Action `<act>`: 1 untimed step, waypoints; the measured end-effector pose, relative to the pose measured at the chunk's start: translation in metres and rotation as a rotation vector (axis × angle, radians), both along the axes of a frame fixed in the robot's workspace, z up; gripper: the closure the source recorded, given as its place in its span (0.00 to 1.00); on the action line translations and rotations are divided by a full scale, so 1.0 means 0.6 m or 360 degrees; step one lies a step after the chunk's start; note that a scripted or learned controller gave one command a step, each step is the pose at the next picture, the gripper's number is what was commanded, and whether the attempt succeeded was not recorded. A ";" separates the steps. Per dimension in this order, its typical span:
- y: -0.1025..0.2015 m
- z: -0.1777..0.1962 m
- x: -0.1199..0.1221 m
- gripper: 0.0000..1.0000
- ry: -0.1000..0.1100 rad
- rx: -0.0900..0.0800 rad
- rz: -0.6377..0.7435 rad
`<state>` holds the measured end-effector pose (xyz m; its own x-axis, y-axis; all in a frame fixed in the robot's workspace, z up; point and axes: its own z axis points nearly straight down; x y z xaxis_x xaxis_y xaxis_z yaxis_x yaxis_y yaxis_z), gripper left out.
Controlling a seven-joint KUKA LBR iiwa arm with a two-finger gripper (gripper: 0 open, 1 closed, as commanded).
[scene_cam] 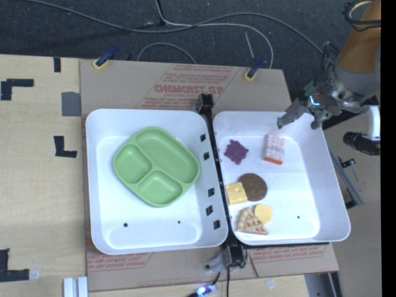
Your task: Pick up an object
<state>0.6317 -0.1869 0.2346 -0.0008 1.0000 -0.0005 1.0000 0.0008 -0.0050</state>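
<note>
While the gripper (pixel 302 117) hovers with fingers spread and bare, you find the small carton (pixel 274 148) just below-left of them, seemingly light and stiff; pinch its long flat sides.

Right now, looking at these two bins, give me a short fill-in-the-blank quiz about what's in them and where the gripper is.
1. The green three-compartment plastic plate lies in the ____ white bin.
2. The purple grape-like toy lies in the same bin as the round ____ cookie.
3. The gripper hovers over the right bin's ____ corner, holding nothing.

Missing words: left; brown; top right
</note>
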 end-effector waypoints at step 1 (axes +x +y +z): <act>-0.011 -0.103 -0.007 0.00 0.0004 0.0001 -0.0001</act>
<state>0.6274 -0.1936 0.1730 -0.0004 1.0000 0.0000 1.0000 0.0004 -0.0077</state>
